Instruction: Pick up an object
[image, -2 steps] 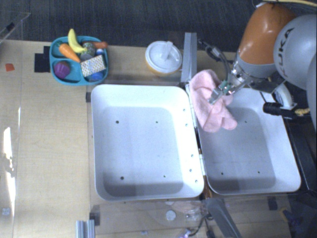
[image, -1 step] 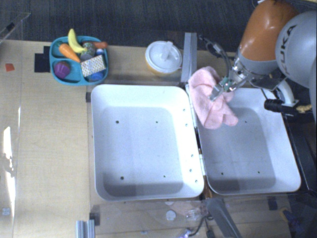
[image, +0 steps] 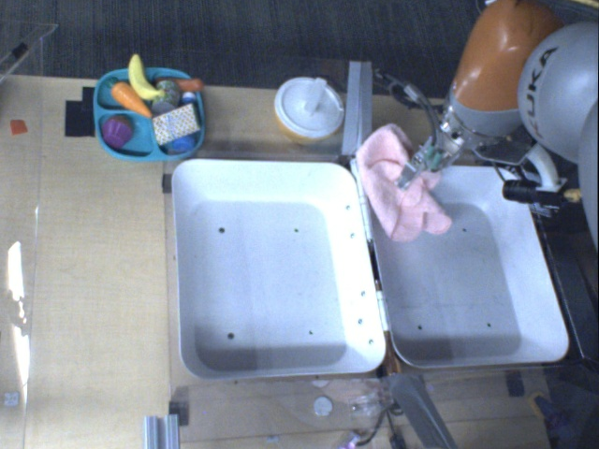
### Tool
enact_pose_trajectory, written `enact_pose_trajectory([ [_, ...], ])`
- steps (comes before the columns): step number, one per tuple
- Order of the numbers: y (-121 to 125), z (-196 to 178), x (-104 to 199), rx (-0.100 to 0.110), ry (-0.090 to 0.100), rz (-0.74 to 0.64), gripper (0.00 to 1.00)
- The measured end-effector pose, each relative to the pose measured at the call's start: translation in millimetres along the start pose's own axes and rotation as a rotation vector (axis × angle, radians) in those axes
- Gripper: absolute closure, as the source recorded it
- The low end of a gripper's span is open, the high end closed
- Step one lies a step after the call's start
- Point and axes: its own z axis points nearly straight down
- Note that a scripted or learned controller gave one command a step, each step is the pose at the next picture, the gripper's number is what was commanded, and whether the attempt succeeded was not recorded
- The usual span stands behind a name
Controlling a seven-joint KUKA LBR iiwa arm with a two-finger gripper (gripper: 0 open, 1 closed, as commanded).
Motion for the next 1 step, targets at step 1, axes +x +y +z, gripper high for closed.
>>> enact_pose_trajectory([
  [1,-40.0,-49.4,1.7,-0.003,-0.004,0.059,1.00],
])
